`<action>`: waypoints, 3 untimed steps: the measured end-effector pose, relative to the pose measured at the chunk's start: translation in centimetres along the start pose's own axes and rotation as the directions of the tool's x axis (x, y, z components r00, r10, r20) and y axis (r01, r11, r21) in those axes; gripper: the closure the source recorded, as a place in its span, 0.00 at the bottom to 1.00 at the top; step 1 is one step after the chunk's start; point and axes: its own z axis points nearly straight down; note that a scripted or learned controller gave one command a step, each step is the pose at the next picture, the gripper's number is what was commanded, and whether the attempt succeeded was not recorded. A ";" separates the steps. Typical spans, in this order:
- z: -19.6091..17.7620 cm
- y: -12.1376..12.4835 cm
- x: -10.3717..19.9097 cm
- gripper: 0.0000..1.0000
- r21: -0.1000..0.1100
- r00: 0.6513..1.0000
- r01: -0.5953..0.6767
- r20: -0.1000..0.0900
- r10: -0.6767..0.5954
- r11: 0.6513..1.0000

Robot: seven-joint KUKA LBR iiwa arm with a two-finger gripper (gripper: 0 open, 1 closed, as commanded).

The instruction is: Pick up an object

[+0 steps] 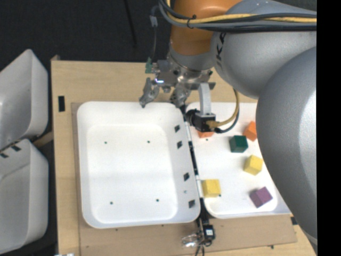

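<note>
Gripper (pixel 164 96) hangs over the back rim of the left bin (pixel 85 143), fingers spread apart with nothing between them. Right bin (pixel 234 209) contains a green block (pixel 238 143), two yellow blocks (pixel 211 188) (pixel 253 165), a purple block (pixel 260 197) and orange blocks (pixel 251 130), all well apart from the gripper.

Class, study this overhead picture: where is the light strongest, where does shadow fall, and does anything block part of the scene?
Camera view: the left bin is brightly, evenly lit, faintly shaded along its inner walls; the background beyond the bench is dark; the big grey arm covers part of the right bin; the small blocks look slightly soft.
</note>
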 end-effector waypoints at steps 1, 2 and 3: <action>10.9 -5.3 -6.1 0.00 0.015 1.000 -0.012 0.005 0.012 1.000; -2.1 -0.6 -2.3 0.00 -0.016 1.000 0.000 -0.002 0.000 1.000; -2.2 -0.7 -2.6 1.00 -0.001 1.000 0.000 0.003 0.000 1.000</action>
